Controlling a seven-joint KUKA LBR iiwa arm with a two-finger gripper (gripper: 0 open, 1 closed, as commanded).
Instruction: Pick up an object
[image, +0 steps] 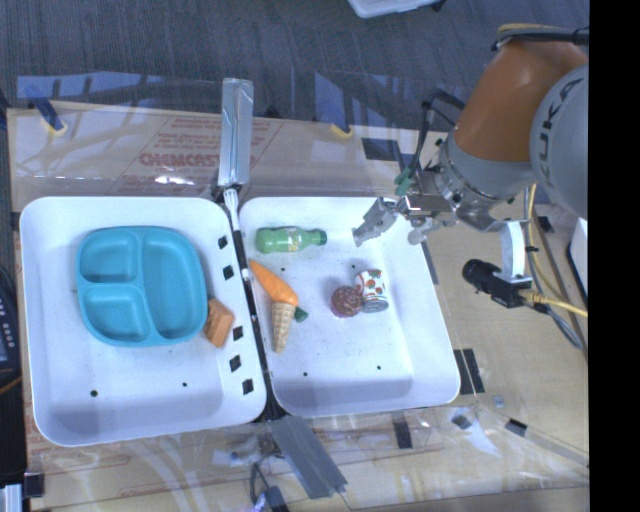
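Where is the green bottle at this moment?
The green bottle lies on its side in the right bin, near its far edge, just above the carrot.

My two bins (330, 395) look like smooth white plastic with a soft sheen, speckled with small dark marks. The blue tray (140, 285) near the left bin's left edge is matt plastic. The green bottle (288, 239) by the right bin's far edge is glossy plastic, catching a highlight. The carrot (274, 283) and the ice cream cone (282, 325) beside the bins' shared edge look like matt moulded plastic, the cone ribbed. My wrist band (510, 95) is glossy orange; my gripper (392, 222) is dull grey metal. The bench (500, 400) looks like pale wood under clear shiny film.
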